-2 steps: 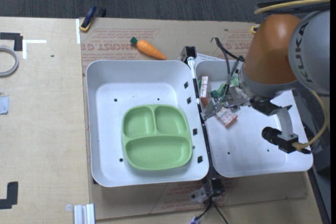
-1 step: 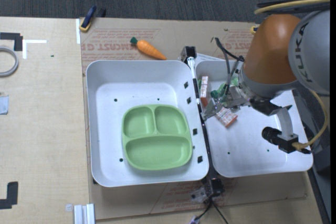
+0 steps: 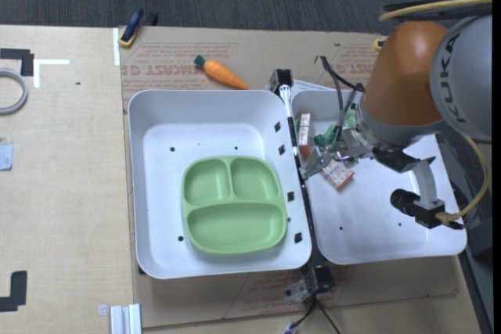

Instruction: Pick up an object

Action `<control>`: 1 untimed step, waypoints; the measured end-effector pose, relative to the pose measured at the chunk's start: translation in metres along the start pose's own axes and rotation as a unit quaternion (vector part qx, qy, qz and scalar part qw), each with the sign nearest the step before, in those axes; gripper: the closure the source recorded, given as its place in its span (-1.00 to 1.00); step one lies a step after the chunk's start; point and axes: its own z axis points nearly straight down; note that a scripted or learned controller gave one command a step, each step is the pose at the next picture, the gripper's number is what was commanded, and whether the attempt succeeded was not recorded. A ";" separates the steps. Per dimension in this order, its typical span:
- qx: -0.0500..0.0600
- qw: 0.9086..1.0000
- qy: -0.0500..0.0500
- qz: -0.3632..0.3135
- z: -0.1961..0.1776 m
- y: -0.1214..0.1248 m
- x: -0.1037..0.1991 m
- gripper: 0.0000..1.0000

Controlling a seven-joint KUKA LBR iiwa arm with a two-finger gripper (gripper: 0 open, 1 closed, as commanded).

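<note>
- Gripper [image 3: 338, 143] low in right white bin [image 3: 391, 238], near its left wall; grip state impossible to tell.
- Just beside gripper, below-right: small red-and-white packet [image 3: 339, 176].
- Far left: green divided plastic plate [image 3: 233, 204].
- Upper left, on worktop [image 3: 63, 168]: orange toy carrot [image 3: 221, 72].

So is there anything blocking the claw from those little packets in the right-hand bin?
Nothing visible blocks it. The arm hangs right over the small packets in the right bin. The arm's bulk covers the claw, so the last gap cannot be judged.
</note>
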 end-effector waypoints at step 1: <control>0.000 0.997 0.000 -0.083 0.087 0.016 -0.091 -1.00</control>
